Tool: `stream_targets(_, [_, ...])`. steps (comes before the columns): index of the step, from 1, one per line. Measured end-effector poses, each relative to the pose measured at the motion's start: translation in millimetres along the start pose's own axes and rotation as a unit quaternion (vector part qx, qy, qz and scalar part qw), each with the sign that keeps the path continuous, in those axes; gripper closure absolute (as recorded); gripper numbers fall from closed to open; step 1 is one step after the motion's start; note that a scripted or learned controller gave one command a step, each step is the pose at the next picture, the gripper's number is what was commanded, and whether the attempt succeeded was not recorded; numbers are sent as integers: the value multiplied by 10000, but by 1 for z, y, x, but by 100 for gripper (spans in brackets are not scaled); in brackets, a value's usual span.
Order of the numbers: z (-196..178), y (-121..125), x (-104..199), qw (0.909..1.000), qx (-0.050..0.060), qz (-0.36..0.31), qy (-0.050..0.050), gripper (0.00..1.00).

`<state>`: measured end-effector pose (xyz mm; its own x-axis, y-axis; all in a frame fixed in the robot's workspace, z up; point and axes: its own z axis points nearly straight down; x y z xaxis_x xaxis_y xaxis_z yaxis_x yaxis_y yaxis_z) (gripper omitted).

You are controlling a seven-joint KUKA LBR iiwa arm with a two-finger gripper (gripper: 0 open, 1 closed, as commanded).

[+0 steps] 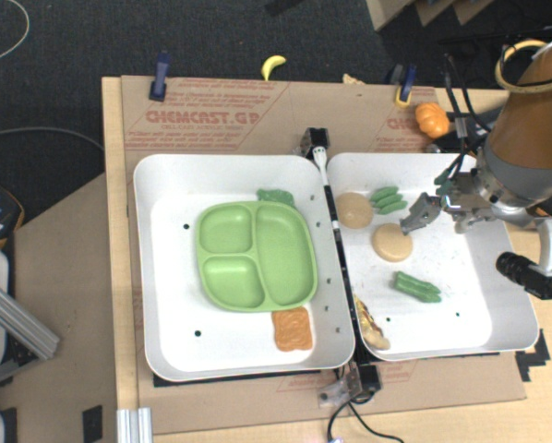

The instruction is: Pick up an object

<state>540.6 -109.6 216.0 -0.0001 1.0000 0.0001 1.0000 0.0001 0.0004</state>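
1. White right bin (pixel 498 340): tan round piece (pixel 391 244), a second (pixel 354 210), green pods (pixel 416 288).
2. My gripper (pixel 422 214): hovering just above the tan piece; whether apart or together, I cannot tell.
3. Nothing lifted; grasp and raise remain.

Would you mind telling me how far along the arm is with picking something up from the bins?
Nothing looks picked yet. The gripper hangs low over the right bin, next to the tan round piece, with nothing visibly held. That piece, the two green pods and the other tan disc lie in the bin. Closing on one and lifting remains.
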Motion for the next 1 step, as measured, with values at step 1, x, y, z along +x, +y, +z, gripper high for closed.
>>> stream_targets(1, [95,-67,15,10000,80,11,21,0])
